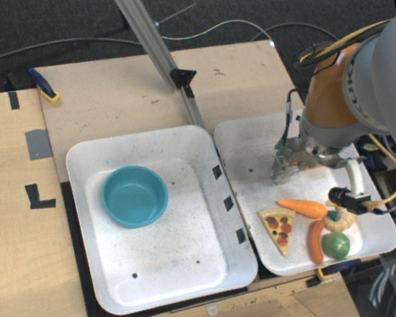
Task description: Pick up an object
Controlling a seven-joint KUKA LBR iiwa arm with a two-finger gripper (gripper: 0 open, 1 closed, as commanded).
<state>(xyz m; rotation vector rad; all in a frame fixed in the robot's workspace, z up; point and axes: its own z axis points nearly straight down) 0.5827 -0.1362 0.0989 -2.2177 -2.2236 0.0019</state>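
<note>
1. The likeliest things to pick lie in the right bin [254, 132], crowded into its near right corner: a pizza slice [278, 228], a carrot [303, 207] just above it, a red sausage-like piece [315, 241], a green round fruit [336, 245] and a small pale lumpy piece [339, 218] touching the fruit's upper side; none of them is lifted.
2. The gripper [282, 172] sits over bare bin floor, just above the carrot's thin end and apart from it; nothing shows between its fingers, and the jaws look only a little parted (the tips are dark and small, so how wide is hard to judge).
3. The step in hand looks like the approach, before any grasp; the pick itself is not yet done.
4. The next move, as I judge it, calls for a short shift toward the near right corner and a descent over one item; the carrot is nearest, and the jaws would need to straddle its narrow width without nudging the pizza slice beside it.
5. Further out, the left bin [85, 162] holds a teal bowl [135, 195], well apart from the gripper; a metal pole [151, 37] slants across the bench behind both bins.
</note>
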